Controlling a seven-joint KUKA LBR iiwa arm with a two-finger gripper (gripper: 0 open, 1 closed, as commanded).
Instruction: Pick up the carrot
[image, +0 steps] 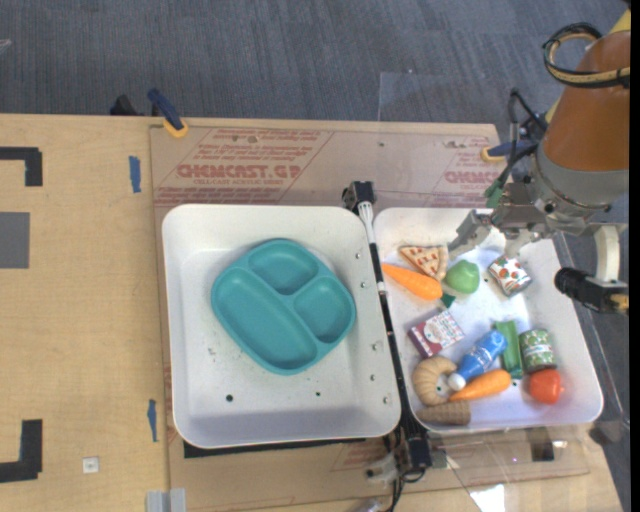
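An orange carrot (412, 281) lies in the right bin (585, 335) near its left wall, its thick end against a round green piece (462, 276). A second orange carrot-like piece (483, 384) lies near the bin's front, beside a blue bottle (480, 354). My gripper (494, 238) hangs over the far part of the right bin, up and to the right of the first carrot. Its fingers are spread open with nothing between them.
The right bin also holds a pizza slice (424, 259), a white and red piece (508, 275), a purple packet (438, 332), a green can (537, 348), a red tomato (545, 386) and a tan bread piece (434, 378). A teal divided plate (283, 304) lies in the left bin (190, 330).
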